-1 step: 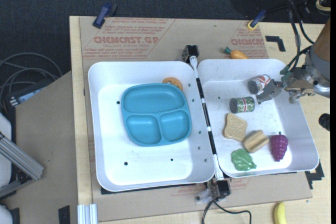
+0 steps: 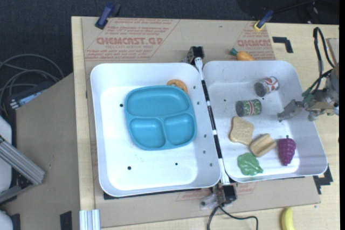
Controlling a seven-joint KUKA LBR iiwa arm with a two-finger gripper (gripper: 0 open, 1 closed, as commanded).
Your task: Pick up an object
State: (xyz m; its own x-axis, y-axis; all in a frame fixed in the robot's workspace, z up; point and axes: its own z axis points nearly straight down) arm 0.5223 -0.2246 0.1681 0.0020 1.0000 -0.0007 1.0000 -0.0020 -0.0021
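step: approach, nothing lifted
tool: right bin, right edge, spread can't tell
next: drop onto green can or grey can, close

light: bright, even, overhead | shadows: soft, faint | glare: white bins slightly washed | focus: mildly soft
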